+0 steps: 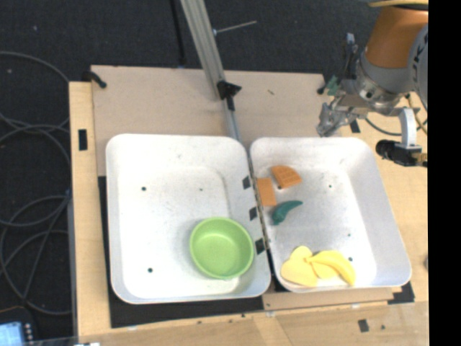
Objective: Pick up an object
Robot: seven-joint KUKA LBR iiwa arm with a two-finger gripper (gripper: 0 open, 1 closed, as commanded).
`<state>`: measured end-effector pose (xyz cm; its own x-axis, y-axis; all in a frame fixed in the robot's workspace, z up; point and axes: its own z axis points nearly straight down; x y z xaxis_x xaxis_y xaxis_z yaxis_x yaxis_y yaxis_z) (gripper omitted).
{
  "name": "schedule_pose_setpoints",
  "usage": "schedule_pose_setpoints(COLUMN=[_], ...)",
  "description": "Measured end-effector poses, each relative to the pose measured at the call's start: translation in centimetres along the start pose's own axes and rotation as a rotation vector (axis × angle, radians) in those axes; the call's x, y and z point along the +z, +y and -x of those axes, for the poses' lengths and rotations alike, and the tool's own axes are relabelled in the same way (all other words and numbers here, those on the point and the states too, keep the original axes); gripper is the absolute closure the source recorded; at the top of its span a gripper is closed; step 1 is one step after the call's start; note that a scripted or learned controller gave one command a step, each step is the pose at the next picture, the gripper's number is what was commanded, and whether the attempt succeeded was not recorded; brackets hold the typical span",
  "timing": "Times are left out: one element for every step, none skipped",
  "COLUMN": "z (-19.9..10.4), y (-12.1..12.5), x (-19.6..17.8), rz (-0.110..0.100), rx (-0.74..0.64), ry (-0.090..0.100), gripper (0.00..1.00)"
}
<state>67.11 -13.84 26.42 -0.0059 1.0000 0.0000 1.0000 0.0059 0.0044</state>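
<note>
On the wooden bench [173,99], two shallow white plastic bins are set side by side, their inner rims touching. Within the left bin [155,171], a round lime-green plastic bowl [221,247] is seen upright near the front right corner, close to the shared rim. Within the right bin [346,171], four things are gathered toward its left and front parts. An orange wedge-shaped piece [286,176] is placed near the left wall, and an orange rectangular block [265,191] is found just beside it, against the shared rim. A small dark teal curved object [283,210] is laid just in front of these two. A pale yellow crumpled soft object [318,267] is positioned at the front of the bin, near the front rim. Above the back rim of the right bin, the two-finger gripper [330,123] is held at the end of the grey arm with its orange band [395,21]. Whether its jaws are open or closed cannot be told, and nothing is seen held by it. It is well apart from every object in the bin.
</note>
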Motion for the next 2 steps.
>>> schedule_pose_setpoints(z=[-6.1, -11.3], y=[-0.7, -1.1], x=[0.5, 0.1], rz=[-0.005, -0.004], rx=[-0.001, -0.001], ry=[0.0, 0.001], gripper=[1.0, 1.0])
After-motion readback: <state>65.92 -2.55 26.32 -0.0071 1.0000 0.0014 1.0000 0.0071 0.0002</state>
